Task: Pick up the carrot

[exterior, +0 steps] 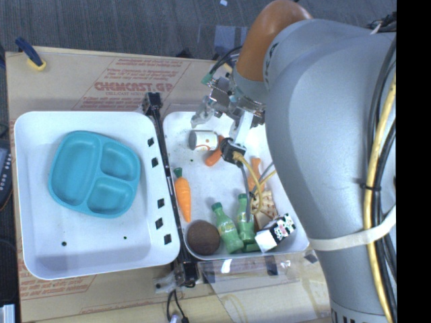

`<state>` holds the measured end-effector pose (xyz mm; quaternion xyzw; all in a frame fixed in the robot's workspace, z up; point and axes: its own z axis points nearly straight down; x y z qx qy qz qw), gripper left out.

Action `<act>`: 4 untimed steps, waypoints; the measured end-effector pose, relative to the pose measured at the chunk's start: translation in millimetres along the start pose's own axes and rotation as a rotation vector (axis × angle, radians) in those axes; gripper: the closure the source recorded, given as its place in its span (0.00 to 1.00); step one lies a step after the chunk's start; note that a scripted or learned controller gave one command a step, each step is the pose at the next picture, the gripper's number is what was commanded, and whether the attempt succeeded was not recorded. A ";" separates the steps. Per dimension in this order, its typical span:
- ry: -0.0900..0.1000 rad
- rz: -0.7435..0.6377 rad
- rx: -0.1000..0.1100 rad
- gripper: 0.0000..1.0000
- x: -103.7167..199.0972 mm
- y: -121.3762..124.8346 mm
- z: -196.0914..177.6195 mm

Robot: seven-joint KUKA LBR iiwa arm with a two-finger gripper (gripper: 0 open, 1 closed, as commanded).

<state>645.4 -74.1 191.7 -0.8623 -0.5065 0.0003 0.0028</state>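
Your arm point(323, 147) covers most of the right bin's point(176, 123) right side. The left bin point(27, 247) carries a blue divided plate point(94, 173). The gripper point(222, 123) hangs over the right bin's far end, just above a small grey cup point(200, 139); can't tell its grip state. The carrot point(182, 195) lies along the right bin's left wall, near the middle, well apart from the gripper, nothing touching it.

Glossy plastic carrot point(183, 198), matt tray point(94, 173)
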 end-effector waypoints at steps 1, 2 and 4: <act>-0.008 -0.035 0.009 0.00 -36.3 -79.3 4.3; -0.004 0.204 0.008 0.00 -68.8 -73.0 103.5; -0.003 0.304 0.000 0.00 6.7 -25.7 -103.9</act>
